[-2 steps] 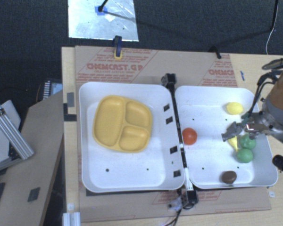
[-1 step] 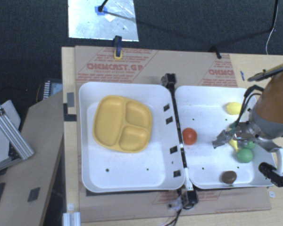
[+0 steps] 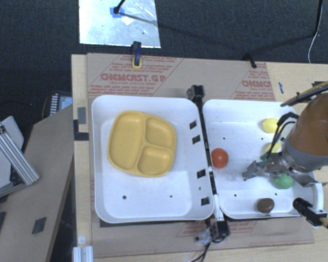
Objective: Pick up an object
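A cardboard-covered counter (image 3: 153, 75) above dark carpet bears two white bins. The left bin (image 3: 106, 201) holds one yellow divided plate (image 3: 142, 143). The right bin (image 3: 235, 119) holds an orange ball (image 3: 220, 158), a brown ball (image 3: 265, 205), a yellow ball (image 3: 269, 125) and a green ball (image 3: 284, 181). The tool (image 3: 258, 170) hangs beside the green ball; whether its grip is released or clenched cannot be told.

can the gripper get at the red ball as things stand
Probably yes. The red ball sits alone on the right bin floor near the divider, with bare white around it. The gripper is in the same bin just to its right, and nothing lies between them.
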